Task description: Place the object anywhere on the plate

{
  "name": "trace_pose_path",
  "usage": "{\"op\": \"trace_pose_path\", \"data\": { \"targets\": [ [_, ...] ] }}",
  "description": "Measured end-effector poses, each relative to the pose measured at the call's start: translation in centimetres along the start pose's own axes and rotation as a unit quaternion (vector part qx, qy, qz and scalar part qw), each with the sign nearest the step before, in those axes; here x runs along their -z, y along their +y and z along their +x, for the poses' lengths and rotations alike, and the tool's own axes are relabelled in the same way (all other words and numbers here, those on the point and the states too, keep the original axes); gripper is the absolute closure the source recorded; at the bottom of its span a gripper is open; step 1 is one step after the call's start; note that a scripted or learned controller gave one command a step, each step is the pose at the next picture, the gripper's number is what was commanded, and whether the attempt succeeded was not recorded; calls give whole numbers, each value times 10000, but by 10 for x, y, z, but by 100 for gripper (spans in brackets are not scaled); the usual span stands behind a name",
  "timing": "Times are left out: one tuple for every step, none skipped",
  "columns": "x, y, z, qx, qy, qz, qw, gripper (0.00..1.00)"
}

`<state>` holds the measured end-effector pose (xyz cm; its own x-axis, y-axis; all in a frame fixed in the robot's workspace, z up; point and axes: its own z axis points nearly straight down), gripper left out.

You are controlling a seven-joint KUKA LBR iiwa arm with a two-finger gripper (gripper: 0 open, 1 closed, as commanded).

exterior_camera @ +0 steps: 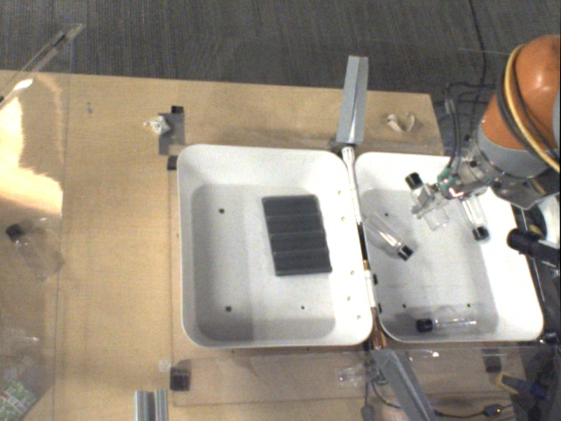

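A dark grey ribbed plate point(298, 235) lies flat in the middle of the left bin point(202, 261). Several clear vials with black caps lie in the right bin point(517, 323). One vial point(424, 195) sits at the bin's upper middle, directly under the tip of my gripper point(449, 185). Whether the gripper touches this vial is unclear. Another vial point(479, 220) lies just right of the gripper. A third vial point(391, 240) rests near the bin's left wall, and one more vial point(449, 323) lies along the front wall. The arm's orange band point(530, 86) hangs over the upper right corner.
A grey metal post point(353, 99) stands behind the gap between the bins. The divider rims point(361, 235) of the two bins meet between the plate and the vials. Small fixtures point(172, 128) sit on the wooden bench left of the bins.
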<state>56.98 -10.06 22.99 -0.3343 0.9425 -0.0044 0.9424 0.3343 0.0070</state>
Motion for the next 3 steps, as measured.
{"op": "trace_pose_path", "data": {
  "targets": [
    [-46, 61, 48, 506, 15, 11, 9987, 100],
    [-24, 134, 99, 979, 13, -4, 9952, 100],
    [-29, 154, 163, 2382, 17, -5, 9712, 100]
  ]
}}
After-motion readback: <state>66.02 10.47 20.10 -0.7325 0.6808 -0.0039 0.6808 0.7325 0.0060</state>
